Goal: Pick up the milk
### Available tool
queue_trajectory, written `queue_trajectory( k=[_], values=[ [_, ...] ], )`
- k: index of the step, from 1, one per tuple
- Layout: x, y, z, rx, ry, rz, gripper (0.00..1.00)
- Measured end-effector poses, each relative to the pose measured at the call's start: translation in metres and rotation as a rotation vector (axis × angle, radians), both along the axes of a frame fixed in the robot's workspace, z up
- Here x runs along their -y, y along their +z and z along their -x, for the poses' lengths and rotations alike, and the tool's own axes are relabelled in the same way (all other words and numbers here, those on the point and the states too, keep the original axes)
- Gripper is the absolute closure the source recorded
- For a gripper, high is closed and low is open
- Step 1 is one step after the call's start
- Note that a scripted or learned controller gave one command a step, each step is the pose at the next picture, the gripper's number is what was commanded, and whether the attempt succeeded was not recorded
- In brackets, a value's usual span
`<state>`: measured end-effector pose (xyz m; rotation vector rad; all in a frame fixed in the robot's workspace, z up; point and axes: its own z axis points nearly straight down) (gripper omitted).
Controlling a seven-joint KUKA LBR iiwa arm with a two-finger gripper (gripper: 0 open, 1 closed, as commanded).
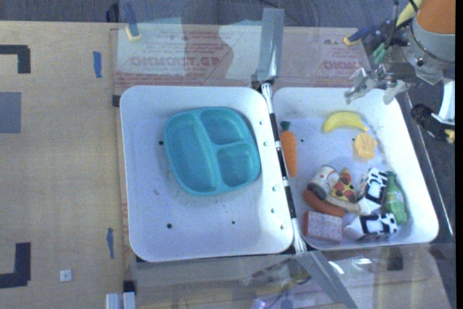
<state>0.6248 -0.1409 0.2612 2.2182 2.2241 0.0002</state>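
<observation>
A light wooden bench (58, 155) holds two white bins side by side. The left bin (145, 228) and the right bin (419, 221) touch in the middle.

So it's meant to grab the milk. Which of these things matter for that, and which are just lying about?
For the job:
- milk cartons with cow patches, right bin
- gripper, above that bin's far edge

Just lying about:
- banana
- carrot
- pizza slice
- green bottle
- teal tray, left bin

Glossy white plastic bins (145, 228), a smooth teal plastic tray (211, 150), matt wooden bench (58, 155).
</observation>
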Motion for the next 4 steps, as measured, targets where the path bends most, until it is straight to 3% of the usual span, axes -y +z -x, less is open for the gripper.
queue_trajectory(
  k=[1, 2, 3, 4],
  values=[
    [0.034, -0.08, 0.036, 0.001, 0.122, 0.0, 0.0],
    [0.064, -0.149, 0.082, 0.001, 0.161, 0.0, 0.0],
    [0.075, -0.168, 0.134, 0.026, -0.066, -0.006, 0.0],
    [0.079, -0.156, 0.132, 0.035, -0.071, 0.004, 1.0]
  ],
)
